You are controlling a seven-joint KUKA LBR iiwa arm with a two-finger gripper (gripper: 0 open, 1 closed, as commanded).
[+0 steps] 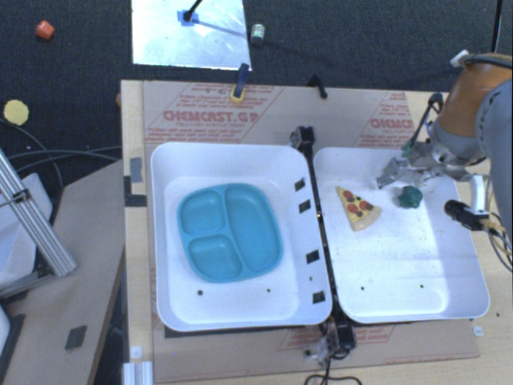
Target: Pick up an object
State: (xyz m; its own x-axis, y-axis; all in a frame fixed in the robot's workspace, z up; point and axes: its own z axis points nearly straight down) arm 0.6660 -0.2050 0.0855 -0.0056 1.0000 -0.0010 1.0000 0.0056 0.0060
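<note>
Red "CHEMCAST GP" print on the board [210,117] behind both bins [240,157]

A grey robot arm [498,111] with a rounded casing and a broad orange band [465,103] above the wrist. Below the band, a darker grey wrist section carries thin black cables. At its end is a small metallic grey gripper [393,175] with two slim fingers.
</note>
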